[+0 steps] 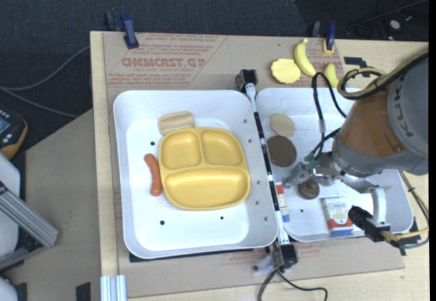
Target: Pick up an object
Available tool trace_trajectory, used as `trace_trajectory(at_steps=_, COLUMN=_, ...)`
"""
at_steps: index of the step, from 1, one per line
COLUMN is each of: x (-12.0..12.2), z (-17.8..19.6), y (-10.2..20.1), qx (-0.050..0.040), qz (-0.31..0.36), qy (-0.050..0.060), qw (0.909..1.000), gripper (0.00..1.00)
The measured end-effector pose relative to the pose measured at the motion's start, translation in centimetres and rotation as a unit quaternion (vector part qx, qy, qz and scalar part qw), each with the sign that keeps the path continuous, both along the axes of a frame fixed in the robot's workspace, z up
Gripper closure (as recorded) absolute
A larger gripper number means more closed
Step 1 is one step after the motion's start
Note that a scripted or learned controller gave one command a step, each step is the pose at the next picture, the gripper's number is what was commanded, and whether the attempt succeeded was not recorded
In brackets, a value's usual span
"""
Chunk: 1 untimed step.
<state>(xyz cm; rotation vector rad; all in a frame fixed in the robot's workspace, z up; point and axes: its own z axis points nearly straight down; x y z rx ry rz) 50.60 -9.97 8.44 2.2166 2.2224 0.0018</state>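
Beside the dark brown round piece (281,150) in the right bin (402,208), the gripper (308,177) is seen low over the bin floor, with a smaller brown lump (309,189) just below its metal tips. Whether the fingers are spread or closed cannot be told, since the tips are small and partly hidden by the wrist. The step in hand is judged to be the closing-in on that small lump. It would be done well if the tips were centred over the lump, lowered straight until they straddle it, and closed only then, so that the dark round piece and the small carton (338,214) on the lump's far side are not nudged.

The grey arm (381,136) is reached in from beyond the dark round piece, its orange band bent over the right bin and the wrist turned down towards the floor. A tan disc (281,124) lies just above the dark round piece; the yellow divided plate (204,167) sits well apart in the left bin (136,225).
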Motion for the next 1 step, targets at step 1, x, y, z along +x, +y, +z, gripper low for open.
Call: trace_trajectory(at_steps=1, x=-0.10, z=1.00, y=-0.07, qx=0.0000, qz=-0.001, qy=0.000, qw=1.0000, gripper=1.00)
